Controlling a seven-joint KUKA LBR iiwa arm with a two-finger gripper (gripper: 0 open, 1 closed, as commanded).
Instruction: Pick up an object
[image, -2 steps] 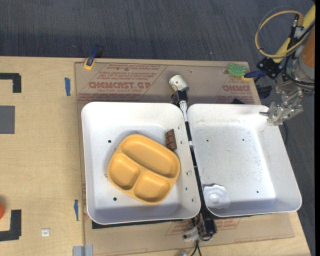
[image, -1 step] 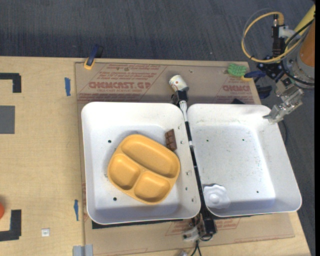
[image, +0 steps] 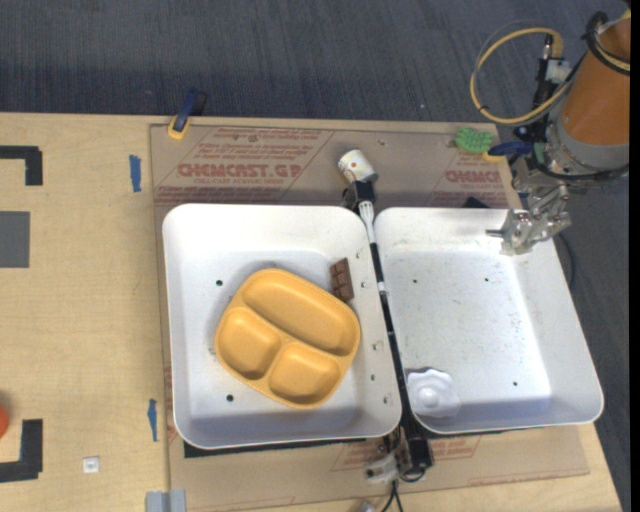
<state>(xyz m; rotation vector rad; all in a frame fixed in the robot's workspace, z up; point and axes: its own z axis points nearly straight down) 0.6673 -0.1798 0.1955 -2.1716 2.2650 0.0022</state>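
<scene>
Counter: wooden surface (image: 80, 300) carrying a cardboard sheet (image: 250, 160) and two shallow white bins side by side.
Left bin: white tray (image: 190, 250) at the centre of the frame, holding a yellow three-compartment plate (image: 288, 335) that lies tilted across its floor; a small brown block (image: 342, 280) rests just beside the plate's upper right edge, near the wall between the bins.
Right bin: white tray (image: 480, 320) at the right of centre, its floor lightly speckled; a small white object (image: 432, 390) sits in its lower left corner.
Arm: grey with an orange band, entering at the upper right of the frame.
Gripper: metal end piece (image: 525, 228) over the upper right rim of the right bin, well apart from every object.
Jaws: nothing lies between them; whether they stand wide or narrow cannot be told from this view.
Step in hand: judged to be the approach stage, with no object selected by contact yet.
Next move: likely a travel toward the lower left, either to the white object or across to the left bin, followed by a descent with the jaws spread over the chosen item.
</scene>
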